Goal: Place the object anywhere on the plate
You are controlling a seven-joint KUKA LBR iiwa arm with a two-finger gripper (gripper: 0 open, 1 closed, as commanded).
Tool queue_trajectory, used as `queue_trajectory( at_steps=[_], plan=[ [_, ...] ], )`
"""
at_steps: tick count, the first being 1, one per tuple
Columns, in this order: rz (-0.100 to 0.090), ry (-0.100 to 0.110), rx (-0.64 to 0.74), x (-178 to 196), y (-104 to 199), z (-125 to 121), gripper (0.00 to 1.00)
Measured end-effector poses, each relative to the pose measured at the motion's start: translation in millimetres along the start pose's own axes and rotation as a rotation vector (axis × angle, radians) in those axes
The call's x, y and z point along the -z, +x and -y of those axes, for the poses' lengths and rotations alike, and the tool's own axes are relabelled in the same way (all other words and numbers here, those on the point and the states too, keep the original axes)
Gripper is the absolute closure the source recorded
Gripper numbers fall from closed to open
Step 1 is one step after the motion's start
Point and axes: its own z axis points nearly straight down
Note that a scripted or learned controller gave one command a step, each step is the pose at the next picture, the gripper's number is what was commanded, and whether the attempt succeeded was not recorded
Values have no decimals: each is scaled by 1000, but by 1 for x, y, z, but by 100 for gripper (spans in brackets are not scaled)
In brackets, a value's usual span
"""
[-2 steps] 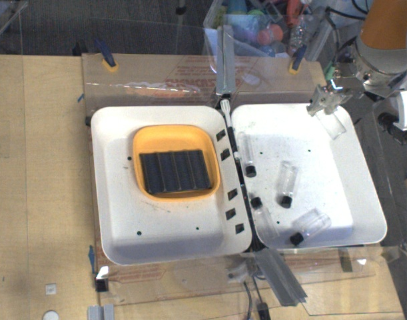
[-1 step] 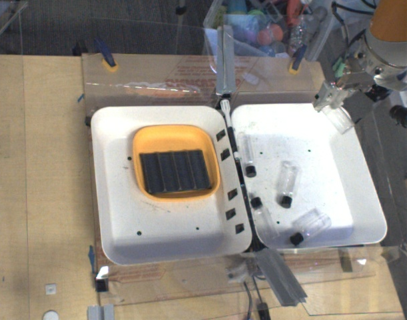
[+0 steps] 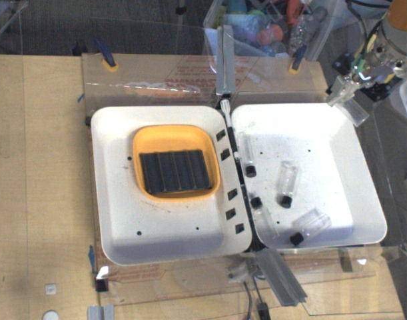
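A yellow square plate [image 3: 176, 136] with rounded corners sits in the left bin [image 3: 116, 219]. A black ribbed slab [image 3: 175, 171] lies flat on the plate and covers most of its floor. My gripper [image 3: 348, 99] hangs above the far right corner of the right bin [image 3: 350, 179], well away from the plate and the slab. Nothing shows between its tips.
Several clear vials with black caps lie in the right bin, such as one [image 3: 285, 184] in the middle and one [image 3: 308, 226] near the front. A clear box of colourful toys [image 3: 273, 12] stands behind the bins. A divider with black tabs [image 3: 231, 179] separates the bins.
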Motion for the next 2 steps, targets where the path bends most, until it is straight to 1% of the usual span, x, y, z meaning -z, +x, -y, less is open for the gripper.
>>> queue_trajectory(
  at_steps=[1,2],
  plan=[
    [1,-2,214,32,-36,12,100],
    [3,-4,504,93,-55,18,100]
  ],
)
